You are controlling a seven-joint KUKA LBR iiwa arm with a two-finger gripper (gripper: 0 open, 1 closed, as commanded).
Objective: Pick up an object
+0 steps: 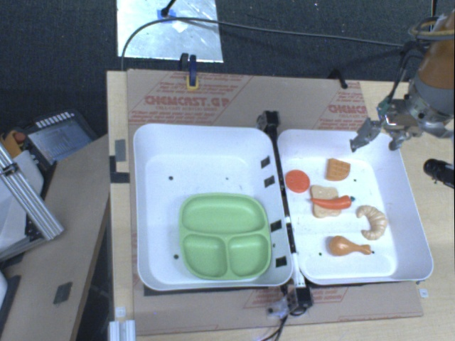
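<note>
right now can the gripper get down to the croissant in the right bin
Probably yes. The gripper hangs open above the right bin's far edge, and the croissant lies uncovered on the bin floor. The drumstick and hot dog lie apart from it, leaving room around it.

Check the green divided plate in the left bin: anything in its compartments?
Empty. The green plate lies flat in the left bin, and all three compartments show bare green. The toy food sits in the right bin.

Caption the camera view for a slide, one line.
Open gripper above the right bin's far edge, food toys below it; green divided plate in left bin.
</note>
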